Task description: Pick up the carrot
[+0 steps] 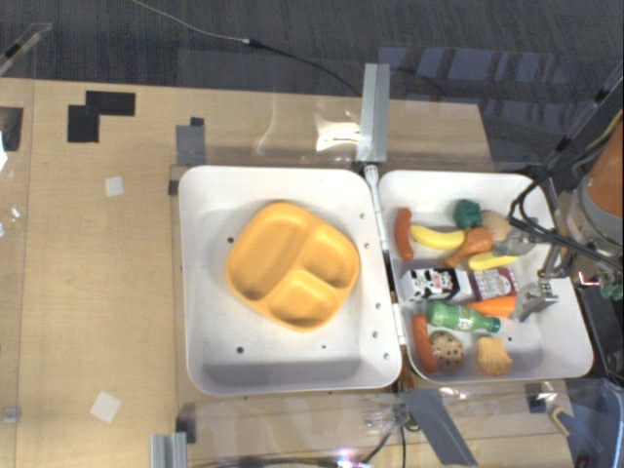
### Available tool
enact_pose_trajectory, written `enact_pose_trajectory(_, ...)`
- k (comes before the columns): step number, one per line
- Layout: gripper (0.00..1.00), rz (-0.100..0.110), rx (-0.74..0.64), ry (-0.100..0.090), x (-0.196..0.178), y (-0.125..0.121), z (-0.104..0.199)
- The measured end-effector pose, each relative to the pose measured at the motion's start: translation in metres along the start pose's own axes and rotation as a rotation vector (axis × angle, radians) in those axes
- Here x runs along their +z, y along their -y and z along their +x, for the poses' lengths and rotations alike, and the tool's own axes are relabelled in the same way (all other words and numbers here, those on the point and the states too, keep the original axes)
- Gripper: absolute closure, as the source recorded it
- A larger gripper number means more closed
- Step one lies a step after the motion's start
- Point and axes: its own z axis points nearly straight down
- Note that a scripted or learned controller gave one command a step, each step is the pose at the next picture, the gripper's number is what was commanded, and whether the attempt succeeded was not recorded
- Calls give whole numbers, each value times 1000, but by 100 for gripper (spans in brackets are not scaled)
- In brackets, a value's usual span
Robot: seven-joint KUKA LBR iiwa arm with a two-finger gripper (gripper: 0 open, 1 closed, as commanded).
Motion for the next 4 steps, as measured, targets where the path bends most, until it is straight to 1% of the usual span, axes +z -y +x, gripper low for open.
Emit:
enact_pose_trajectory(1, 0, -1, -15, -4, 142, 2, -36)
enact_pose_trajectory(2, 0, 2, 62, 10, 157, -2, 4)
enact_pose_trajectory(3, 100, 3, 56, 18, 145, -3, 1)
enact_pose_trajectory(4, 100, -1, 86, 7, 53, -57, 6)
